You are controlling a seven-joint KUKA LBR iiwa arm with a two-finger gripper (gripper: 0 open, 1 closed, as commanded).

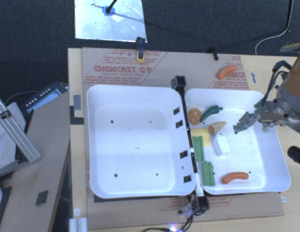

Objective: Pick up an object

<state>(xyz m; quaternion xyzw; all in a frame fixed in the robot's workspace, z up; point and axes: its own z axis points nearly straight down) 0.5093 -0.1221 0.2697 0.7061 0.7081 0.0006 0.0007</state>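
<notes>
At the far left we see the worktop (77, 129) edge, with bare dark floor beyond its top side. The left bin (135, 141) offers wide free floor from rim to rim. A row of black clips (184, 139) runs down the seam where the two bins meet.

In the right bin (271, 149) the things crowd the left half. A pretzel (194, 115) lies near the seam, with a dark green pepper (210, 112) just beside it toward the right. Below them sits a pale yellow slab (202, 131), and a tan cone (217, 127) rests at its right. A green strip (198, 148) lies along the seam, a white block (220, 144) near it, and a second green piece (208, 173) lower down. An orange sausage (235, 177) lies near the front wall, well apart from the claw.

The claw (241, 124) hangs over the bin's middle, just to the right of the tan cone and above the white block, its tips pointing left. We see nothing between its tips; whether they stand wide or narrow we cannot tell. The bin's right half is open floor under the arm (290, 105).

Outside the bins, another orange sausage (227, 72) lies on the board behind the right bin.
</notes>
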